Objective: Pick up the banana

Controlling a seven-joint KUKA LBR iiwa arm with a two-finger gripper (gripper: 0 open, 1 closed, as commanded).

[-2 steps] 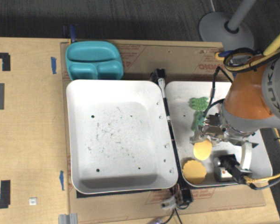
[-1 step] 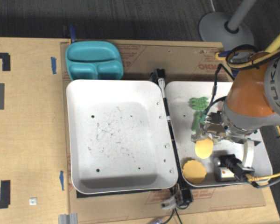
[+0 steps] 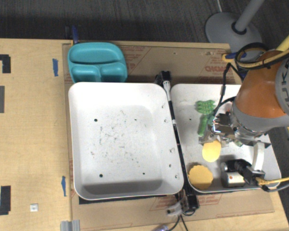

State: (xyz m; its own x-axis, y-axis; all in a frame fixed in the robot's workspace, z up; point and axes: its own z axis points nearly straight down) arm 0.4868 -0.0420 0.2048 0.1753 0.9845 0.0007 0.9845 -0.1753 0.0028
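over the right bin [image 3: 183,129] my arm [image 3: 262,97] reaches in, jaws [image 3: 220,131] low beside a green object [image 3: 205,113]; whether they are apart or together i cannot tell. just below them lies a pale yellow piece [image 3: 211,151], possibly the banana, with a darker yellow round thing [image 3: 201,175] nearer the front rim. a teal tray [image 3: 97,61] sits on the table [image 3: 29,129] behind the left bin [image 3: 123,138].

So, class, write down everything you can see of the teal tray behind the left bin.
The teal tray looks like smooth moulded plastic with rounded corners. It lies flat, open side up, and is divided into one long compartment at the far side and two smaller ones nearer. It sits on the brown bench right behind the far rim of the left white bin, which meets or slightly covers its near edge.
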